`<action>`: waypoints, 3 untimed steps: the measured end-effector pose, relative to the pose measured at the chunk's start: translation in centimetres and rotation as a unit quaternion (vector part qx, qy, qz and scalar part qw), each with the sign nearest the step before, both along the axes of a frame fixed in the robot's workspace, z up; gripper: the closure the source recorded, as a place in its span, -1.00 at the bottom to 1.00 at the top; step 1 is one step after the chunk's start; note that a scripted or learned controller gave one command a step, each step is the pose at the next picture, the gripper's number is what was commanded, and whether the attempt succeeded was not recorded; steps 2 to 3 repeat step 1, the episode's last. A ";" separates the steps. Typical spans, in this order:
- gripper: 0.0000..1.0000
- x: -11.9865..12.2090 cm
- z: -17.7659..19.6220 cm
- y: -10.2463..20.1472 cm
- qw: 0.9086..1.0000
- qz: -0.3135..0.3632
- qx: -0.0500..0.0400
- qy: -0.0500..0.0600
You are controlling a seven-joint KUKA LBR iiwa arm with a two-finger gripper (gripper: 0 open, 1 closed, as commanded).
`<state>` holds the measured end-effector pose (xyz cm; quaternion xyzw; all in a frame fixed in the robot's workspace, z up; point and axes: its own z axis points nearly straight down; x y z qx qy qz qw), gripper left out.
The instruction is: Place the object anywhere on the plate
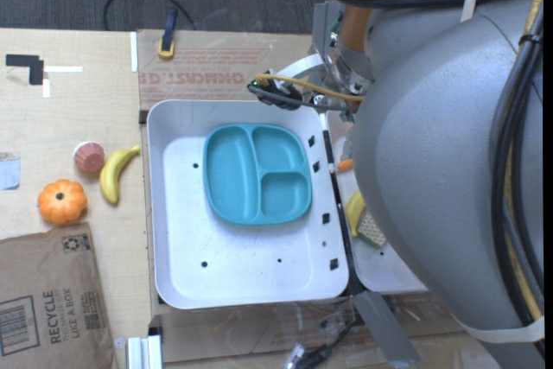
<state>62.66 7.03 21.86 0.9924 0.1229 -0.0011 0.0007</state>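
plate (257,174): teal, 3 compartments, sits in left bin (173,272), nothing on it
object: prob. the yellow thing (355,210) in right bin, half hidden by arm (449,186)
fingers: can't tell
move: obj lies right of plate, across bin wall

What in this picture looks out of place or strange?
Three toy foods, a banana, a pumpkin and a pink cupcake, lie on the bench left of the bins, outside them. The blue plate sits slightly askew in the left bin.
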 end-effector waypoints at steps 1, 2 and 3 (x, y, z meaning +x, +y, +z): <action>-1.00 -5.4 5.6 -7.9 1.000 -0.023 0.000 0.001; -1.00 -5.4 5.6 -7.9 1.000 -0.023 0.000 0.001; -1.00 -5.4 5.6 -7.9 1.000 -0.023 0.000 0.001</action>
